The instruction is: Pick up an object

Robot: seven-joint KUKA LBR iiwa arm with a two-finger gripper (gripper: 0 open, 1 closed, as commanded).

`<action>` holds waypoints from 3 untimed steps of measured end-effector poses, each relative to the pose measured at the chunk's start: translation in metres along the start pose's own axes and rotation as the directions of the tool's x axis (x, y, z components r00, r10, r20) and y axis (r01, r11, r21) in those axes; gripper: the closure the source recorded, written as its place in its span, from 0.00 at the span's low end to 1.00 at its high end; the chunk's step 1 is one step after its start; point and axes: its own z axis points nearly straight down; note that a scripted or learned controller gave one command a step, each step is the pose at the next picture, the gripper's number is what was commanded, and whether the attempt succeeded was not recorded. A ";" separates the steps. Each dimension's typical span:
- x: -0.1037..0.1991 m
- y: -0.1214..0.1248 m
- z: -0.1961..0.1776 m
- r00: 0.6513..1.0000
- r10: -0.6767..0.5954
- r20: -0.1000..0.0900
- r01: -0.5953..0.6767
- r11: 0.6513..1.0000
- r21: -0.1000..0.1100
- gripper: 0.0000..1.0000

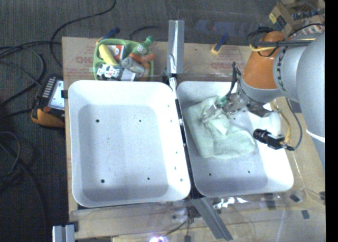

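A crumpled pale-green cloth (222, 132) lies in the right bin (274, 180), spread across its upper middle. The claw (221, 110) is down at the cloth's upper edge, and a fold appears bunched beneath it, but whether it is open, closed or gripping fabric I cannot tell. The left bin (84, 183) sits alongside, and a green basket of clutter (122, 58) rests on the table (198, 53) behind it. The likely failure is a thin pinch: soft cloth may slide free as the arm rises, or drag against the bin wall.
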 end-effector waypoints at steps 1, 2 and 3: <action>0.002 0.002 -0.009 1.000 0.000 -0.004 0.000 1.000 -0.002 1.00; 0.037 0.057 -0.087 0.999 -0.034 -0.004 0.034 0.999 0.022 1.00; 0.071 0.012 -0.086 0.968 0.249 0.000 -0.249 0.968 0.026 1.00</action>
